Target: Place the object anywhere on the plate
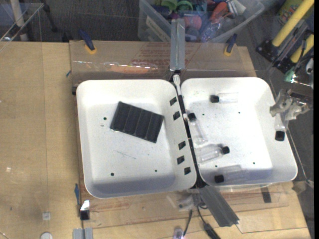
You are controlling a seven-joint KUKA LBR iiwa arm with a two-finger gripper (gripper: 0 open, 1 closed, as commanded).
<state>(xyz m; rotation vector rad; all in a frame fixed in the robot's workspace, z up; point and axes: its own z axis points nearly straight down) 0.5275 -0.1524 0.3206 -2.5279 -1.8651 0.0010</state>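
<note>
A dark ridged rectangular plate (137, 122) lies flat in the left bin (94, 178), slightly turned. Several small clear bottles with black caps lie in the right bin (259, 88): one near the back (223, 98), one beside the divider (196, 129), one toward the front middle (212, 153), and one at the front wall (232, 175). My gripper (285, 109) hangs over the right bin's right rim, far from the plate. A small black piece (280, 135) shows just below it; I cannot tell what it is.
A metal divider rail (180, 128) with black clips runs between the bins. A clear tub of colourful toys (199, 9) stands behind them. Yellow and black equipment (294, 19) crowds the back right. Bare wooden bench (35, 133) spreads to the left.
</note>
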